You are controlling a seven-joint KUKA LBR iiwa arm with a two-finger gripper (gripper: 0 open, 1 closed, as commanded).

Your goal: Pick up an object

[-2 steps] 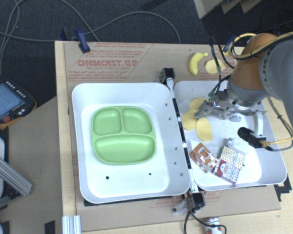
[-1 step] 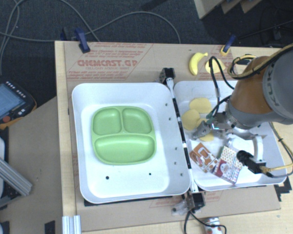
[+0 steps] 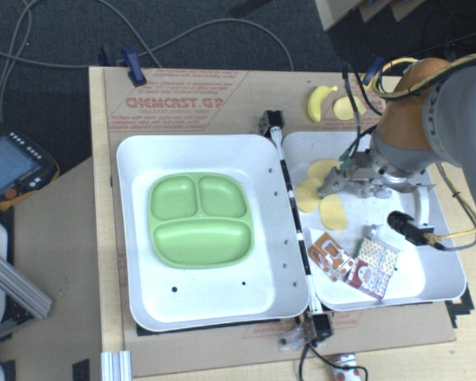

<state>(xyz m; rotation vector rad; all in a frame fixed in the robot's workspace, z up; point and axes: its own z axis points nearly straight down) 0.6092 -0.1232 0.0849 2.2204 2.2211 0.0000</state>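
In the right bin lie three flat yellow pieces: one at the upper left, one by the bin's left wall, one just below them. A red and white packet and a patterned packet lie near the front. My gripper hangs low over the bin's upper middle, right beside the uppermost yellow piece. The grey arm with its orange band hides the bin's upper right part.
The left bin holds a green divided plate. A small yellow banana and another yellow item lie on the bench behind the right bin. A black part with a yellow cable hangs under the arm.
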